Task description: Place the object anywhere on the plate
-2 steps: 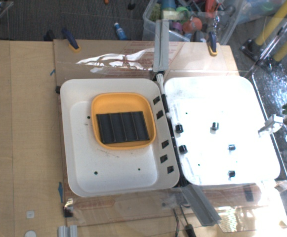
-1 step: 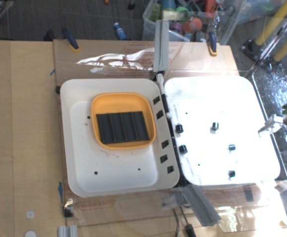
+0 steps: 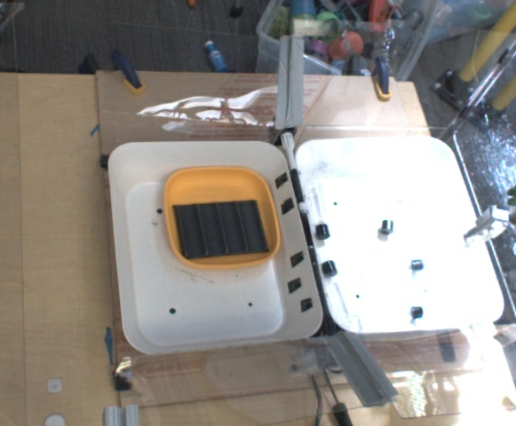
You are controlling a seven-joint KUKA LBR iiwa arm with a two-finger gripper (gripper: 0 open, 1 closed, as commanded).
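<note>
An orange-yellow square plate [image 3: 179, 187] rests in the upper middle of the left white bin [image 3: 142, 313]. A dark grey rectangular object with several lengthwise ribs [image 3: 220, 229] lies flat on the plate. It covers most of the plate's floor, with its long side running left to right and tilted slightly. Nothing touches it.
The right white bin [image 3: 391, 176] is brightly lit and shows a few small black studs [image 3: 385, 228]. A metal rail [image 3: 288, 87] runs between the bins at the back. A clear box of colourful toys [image 3: 355, 16] stands behind the bench. Bare wood lies to the left.
</note>
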